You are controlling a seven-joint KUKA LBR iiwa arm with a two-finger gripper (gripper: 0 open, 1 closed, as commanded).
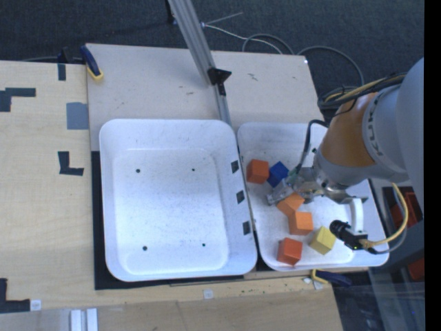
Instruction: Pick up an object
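Camera view: tool point(281, 196) grip unclear; white bins point(165, 138) on bench point(41, 150), dark floor.

A single fixed camera is mounted above the light wooden bench point(41, 205), looking down at a slant from moderate range. Both shallow white plastic bins point(165, 133) lie in frame, side by side. The grey arm with the orange band point(362, 140) enters from 3 o'clock.
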